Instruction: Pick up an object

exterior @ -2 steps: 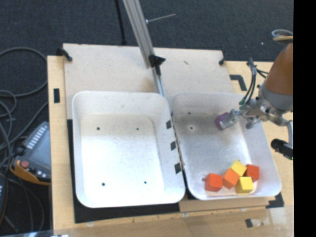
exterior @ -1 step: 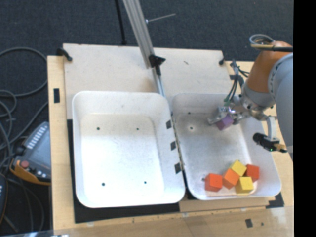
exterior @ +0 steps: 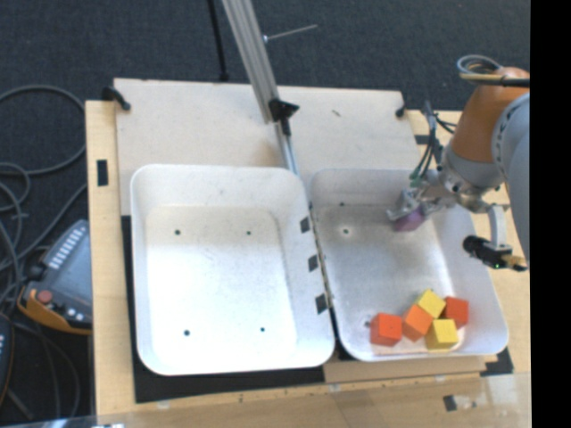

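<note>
Five blocks (exterior: pixel 419 321), claw (exterior: pixel 409 214) above

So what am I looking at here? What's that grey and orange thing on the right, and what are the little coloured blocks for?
It is a robot arm, seen by one camera fixed above the bench and looking down at a slant. The arm reaches in from the right. At its tip is a two-finger gripper, its hand, low over the right bin. Something small and purple sits right at the tip; whether it is gripped is unclear. Orange, red and yellow blocks are bunched in that bin's near corner, for picking up. The left bin stands beside it.
</note>
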`<state>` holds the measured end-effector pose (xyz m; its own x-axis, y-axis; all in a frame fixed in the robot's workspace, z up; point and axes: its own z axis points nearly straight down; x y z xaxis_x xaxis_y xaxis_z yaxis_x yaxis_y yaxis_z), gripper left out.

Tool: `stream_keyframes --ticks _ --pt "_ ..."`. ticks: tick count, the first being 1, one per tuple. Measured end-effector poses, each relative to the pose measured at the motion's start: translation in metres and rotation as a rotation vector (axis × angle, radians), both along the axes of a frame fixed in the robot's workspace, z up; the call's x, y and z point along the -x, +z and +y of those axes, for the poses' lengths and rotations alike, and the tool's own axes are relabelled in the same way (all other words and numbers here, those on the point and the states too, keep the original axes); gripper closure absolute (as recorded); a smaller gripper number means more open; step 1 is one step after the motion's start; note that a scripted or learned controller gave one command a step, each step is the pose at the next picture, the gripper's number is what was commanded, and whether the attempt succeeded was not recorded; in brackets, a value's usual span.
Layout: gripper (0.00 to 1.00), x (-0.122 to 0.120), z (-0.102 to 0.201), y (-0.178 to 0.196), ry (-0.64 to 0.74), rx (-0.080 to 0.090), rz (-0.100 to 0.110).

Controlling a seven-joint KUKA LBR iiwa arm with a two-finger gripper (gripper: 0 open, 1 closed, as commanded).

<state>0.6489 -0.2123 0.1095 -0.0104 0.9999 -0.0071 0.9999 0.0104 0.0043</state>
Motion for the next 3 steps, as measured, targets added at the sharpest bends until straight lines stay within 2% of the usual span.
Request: stream_keyframes --ticks 1,2,3 --pt "1.0 -0.026 0.053 0.033 -0.004 -0.007 -0.001" --pt "1.0 0.054 0.113 0.014 -0.004 -0.01 0.012" --pt "1.0 -0.017 0.089 0.06 -0.007 -0.003 -0.005"
